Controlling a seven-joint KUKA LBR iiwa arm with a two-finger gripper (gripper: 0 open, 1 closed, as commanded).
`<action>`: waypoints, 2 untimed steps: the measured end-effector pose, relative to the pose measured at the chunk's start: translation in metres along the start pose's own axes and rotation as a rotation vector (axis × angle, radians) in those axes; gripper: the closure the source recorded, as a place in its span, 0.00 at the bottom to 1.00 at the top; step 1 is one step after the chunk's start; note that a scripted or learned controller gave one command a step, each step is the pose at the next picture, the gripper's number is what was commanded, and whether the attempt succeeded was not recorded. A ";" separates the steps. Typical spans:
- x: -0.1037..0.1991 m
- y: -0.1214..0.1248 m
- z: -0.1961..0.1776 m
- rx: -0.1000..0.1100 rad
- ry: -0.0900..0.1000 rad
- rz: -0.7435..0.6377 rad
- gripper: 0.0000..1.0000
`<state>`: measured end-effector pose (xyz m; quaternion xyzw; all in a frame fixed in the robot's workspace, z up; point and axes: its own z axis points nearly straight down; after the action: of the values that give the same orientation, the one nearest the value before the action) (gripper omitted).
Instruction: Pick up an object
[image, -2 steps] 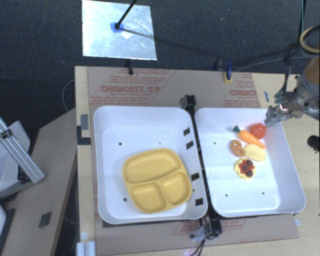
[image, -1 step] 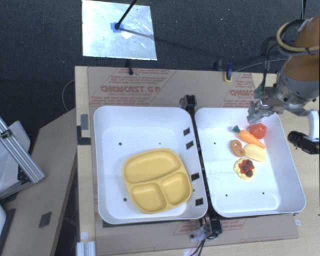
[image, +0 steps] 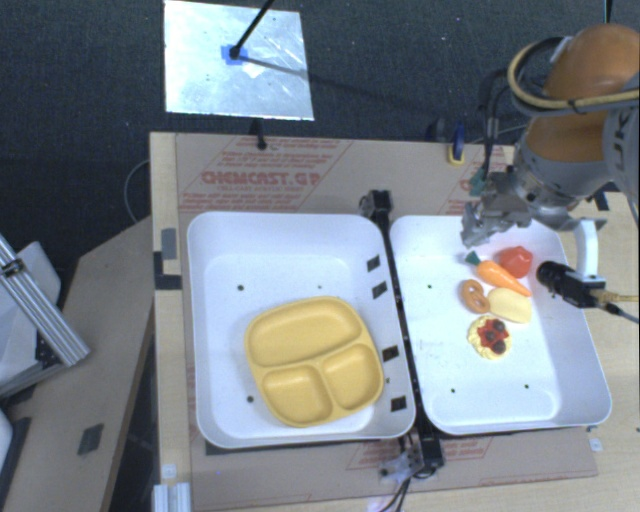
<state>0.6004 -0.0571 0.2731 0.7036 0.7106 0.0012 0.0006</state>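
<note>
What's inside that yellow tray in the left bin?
The yellow tray shows three bare compartments with nothing lying in them. It rests on the left bin, and the bin floor beneath it is covered from view.

Arm (image: 570, 130) over right bin (image: 440, 400); yellow tray (image: 312, 358) in left bin (image: 215, 300)

the bench (image: 165, 330) bears two white bins, left (image: 215, 300) and right (image: 570, 390), side by side.
</note>
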 end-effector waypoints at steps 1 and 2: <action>0.053 0.011 -0.002 -0.001 0.000 -0.001 1.00; 0.107 0.016 0.007 -0.001 0.000 0.001 1.00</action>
<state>0.6150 0.0504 0.2666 0.7040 0.7102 0.0013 0.0009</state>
